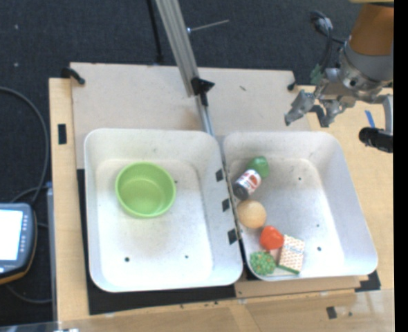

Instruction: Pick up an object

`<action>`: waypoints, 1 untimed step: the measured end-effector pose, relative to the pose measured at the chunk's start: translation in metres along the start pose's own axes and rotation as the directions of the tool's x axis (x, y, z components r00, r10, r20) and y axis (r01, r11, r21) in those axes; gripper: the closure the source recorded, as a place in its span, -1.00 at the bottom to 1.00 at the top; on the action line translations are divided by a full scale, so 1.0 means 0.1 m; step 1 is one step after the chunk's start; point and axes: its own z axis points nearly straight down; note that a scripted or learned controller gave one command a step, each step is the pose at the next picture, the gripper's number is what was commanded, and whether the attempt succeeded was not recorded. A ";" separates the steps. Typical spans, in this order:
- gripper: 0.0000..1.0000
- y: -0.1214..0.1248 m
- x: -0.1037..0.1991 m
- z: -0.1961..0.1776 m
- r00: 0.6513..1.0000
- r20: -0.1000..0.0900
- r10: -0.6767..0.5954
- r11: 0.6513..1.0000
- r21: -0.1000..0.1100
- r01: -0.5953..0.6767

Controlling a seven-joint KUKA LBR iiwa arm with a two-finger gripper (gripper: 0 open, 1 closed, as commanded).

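Note:
My gripper (310, 112) hangs above the far edge of the right bin (335, 185), at the upper right of the camera view. Its fingers are spread open with nothing between them. Inside the right bin, along its left wall, lie a small can with a red label (247, 182), a green item (260, 166) just behind it, a tan ball (252, 214), a red piece (272, 238), a patterned card-like piece (292, 254) and a green leafy piece (263, 262). All of them sit well below and left of the gripper.
The left bin (100, 254) holds a light green bowl (145, 189). A slanted metal pole (180, 40) rises from the seam between the bins. A screen device (3, 237) with a cable sits at the far left.

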 end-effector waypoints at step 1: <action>-1.00 0.00 0.00 0.00 1.000 0.001 0.000 1.000 0.000 0.000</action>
